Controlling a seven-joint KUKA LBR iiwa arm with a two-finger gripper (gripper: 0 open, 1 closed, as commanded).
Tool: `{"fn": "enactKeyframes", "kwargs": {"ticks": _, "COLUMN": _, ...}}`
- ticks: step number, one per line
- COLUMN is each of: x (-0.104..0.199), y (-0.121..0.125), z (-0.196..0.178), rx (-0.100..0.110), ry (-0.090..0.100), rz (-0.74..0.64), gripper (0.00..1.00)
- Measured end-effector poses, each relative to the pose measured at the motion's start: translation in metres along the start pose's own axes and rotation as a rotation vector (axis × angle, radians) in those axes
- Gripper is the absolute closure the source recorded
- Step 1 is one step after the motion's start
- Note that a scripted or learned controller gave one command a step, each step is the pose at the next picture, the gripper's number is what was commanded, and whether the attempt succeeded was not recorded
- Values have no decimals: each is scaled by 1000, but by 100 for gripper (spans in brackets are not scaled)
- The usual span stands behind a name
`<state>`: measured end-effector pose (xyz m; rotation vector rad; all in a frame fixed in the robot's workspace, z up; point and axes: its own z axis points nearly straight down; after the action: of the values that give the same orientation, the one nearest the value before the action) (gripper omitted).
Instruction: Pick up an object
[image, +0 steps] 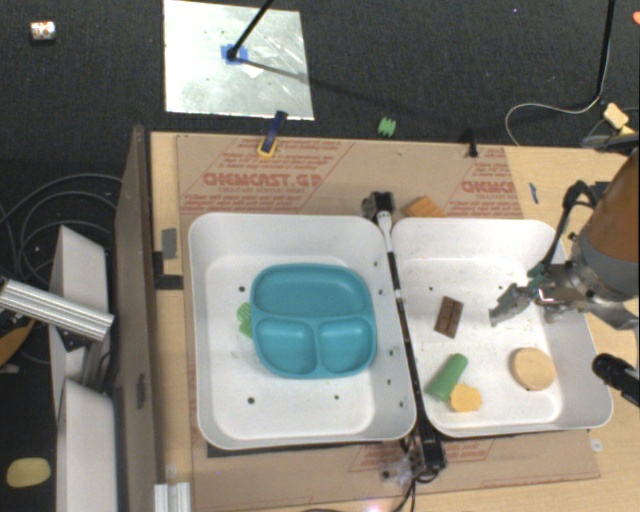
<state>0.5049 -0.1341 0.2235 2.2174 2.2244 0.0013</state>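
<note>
Bins side by side on the bench, and we start at the left bin (215, 250), where a blue divided plate (312, 320) sits in the middle with bare white floor on every side; something small and green (244, 318) pokes out at its left edge, touching it. Over the black divider (397, 300) into the right bin (470, 240): a brown block (448, 317) lies near the centre, well clear of the walls. Below it a green cylinder (446, 375) leans against a small yellow piece (465, 399) close to the front rim. Further right, a round tan disc (533, 368) rests alone near the right wall. Above it hangs the gripper (512, 303), nothing between its fingers; whether the jaws are spread, I cannot tell. The back half of this bin lies bare.
</note>
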Motion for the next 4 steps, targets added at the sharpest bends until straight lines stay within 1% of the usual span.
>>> {"fn": "enactKeyframes", "kwargs": {"ticks": 1, "x": 47, "y": 24, "z": 144, "rx": -2, "ry": 1, "rz": -4, "gripper": 0}}
{"fn": "enactKeyframes", "kwargs": {"ticks": 2, "x": 14, "y": 91, "z": 138, "rx": -8, "ry": -3, "rz": -2, "gripper": 0}}
{"fn": "enactKeyframes", "kwargs": {"ticks": 3, "x": 17, "y": 70, "z": 140, "rx": 2, "ry": 0, "rz": 2, "gripper": 0}}
{"fn": "enactKeyframes", "kwargs": {"ticks": 4, "x": 17, "y": 72, "z": 128, "rx": -2, "ry": 0, "rz": 2, "gripper": 100}}
